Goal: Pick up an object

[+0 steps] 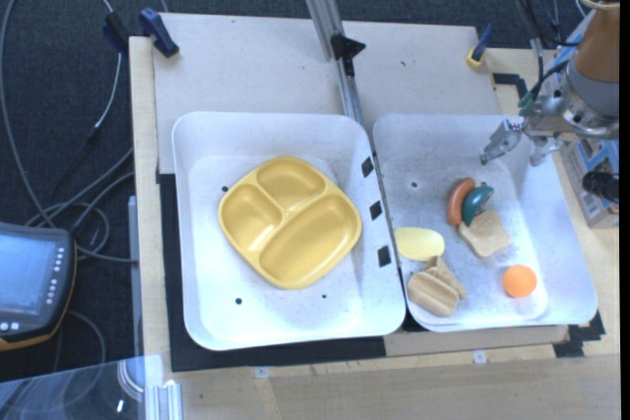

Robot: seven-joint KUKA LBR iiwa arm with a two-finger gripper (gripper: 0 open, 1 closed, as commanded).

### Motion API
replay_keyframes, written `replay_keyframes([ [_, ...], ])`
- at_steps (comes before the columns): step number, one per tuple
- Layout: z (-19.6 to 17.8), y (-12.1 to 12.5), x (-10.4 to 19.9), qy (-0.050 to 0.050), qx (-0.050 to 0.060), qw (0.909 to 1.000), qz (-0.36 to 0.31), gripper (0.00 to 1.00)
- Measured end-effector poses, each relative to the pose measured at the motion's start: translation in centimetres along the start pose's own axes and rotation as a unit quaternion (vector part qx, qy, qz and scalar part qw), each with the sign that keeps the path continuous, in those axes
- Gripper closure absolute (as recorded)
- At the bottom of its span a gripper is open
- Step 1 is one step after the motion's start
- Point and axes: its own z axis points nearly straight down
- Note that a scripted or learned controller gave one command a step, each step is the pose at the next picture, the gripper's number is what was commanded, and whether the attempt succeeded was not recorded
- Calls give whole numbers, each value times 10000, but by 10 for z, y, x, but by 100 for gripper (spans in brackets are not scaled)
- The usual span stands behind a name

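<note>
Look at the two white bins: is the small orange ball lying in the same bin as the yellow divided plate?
No: the small orange ball lies in the right bin, while the yellow divided plate sits in the left bin.

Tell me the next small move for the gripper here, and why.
Probably lower and shift the gripper toward the carrot-like toy just below it in the right bin. It hovers near the bin's upper edge with nothing between its fingers, and that toy is the closest item in view.
</note>
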Motion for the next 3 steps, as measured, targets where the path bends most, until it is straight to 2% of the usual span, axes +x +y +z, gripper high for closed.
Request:
replay_keyframes([
  [2,95,-1,-1,-1,-9,10000,1,0],
  [3,79,1,-1,-10,-47,10000,-2,100],
])
